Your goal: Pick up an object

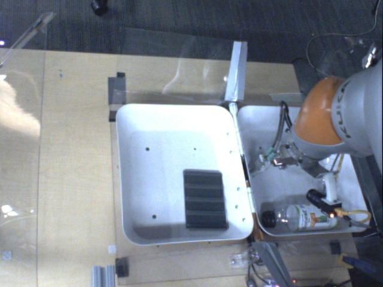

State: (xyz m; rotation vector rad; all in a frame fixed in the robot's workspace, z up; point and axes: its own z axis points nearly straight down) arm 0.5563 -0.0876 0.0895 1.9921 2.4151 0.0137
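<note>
The hand (267, 158) hovers in the right bin (257, 124), its state impossible to tell. Judging by this, the approach is underway; next it must descend on the bottle (299, 217) at the bin's front edge.

Two white bins (131, 160) sit on a pale wood bench (66, 178); a black ribbed block (205, 199), a clear bottle (302, 217) with black cap, green-white label; grey arm (365, 109), orange band.
</note>
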